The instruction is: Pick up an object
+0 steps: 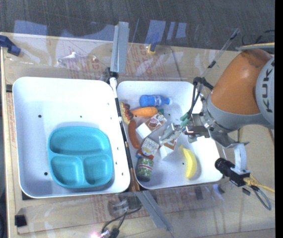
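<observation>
The gripper sits among the packets; the banana lies just toward the near rim. I cannot tell its opening or hold.

I see the gripper low in the right bin, over cartons amid clutter: blue bottle, carrot, banana. Left bin holds a teal tray.

A blue bottle is lying on its side at the far end of the right bin. An orange carrot is lying just nearer. A reddish sausage is resting along the left wall. A yellow banana is lying near the right, and a dark can is sitting at the near left corner.
</observation>
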Motion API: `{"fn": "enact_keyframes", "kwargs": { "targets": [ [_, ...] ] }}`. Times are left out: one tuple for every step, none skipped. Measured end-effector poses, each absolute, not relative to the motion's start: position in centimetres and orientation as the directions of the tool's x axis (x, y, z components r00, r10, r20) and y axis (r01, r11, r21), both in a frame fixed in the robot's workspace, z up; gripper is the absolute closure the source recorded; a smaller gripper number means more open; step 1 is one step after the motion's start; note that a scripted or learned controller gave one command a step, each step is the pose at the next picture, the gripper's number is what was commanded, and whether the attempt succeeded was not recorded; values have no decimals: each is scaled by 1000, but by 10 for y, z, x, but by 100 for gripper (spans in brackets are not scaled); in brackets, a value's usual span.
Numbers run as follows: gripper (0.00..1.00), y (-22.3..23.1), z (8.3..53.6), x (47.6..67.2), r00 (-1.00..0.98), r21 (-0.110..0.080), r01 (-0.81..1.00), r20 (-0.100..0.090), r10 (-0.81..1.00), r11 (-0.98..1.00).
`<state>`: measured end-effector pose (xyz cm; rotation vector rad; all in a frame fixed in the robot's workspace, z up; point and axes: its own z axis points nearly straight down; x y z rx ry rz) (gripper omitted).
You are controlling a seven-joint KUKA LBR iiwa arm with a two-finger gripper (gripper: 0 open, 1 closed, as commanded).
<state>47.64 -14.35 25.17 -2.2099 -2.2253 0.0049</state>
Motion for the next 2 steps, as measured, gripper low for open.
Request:
{"fn": "enact_keyframes", "kwargs": {
  "targets": [
    [0, -162, 137, 537, -67, -6, 998, 1, 998, 67],
    [0, -152, 93, 613, -198, 0, 980, 0, 980, 198]
  ]
}}
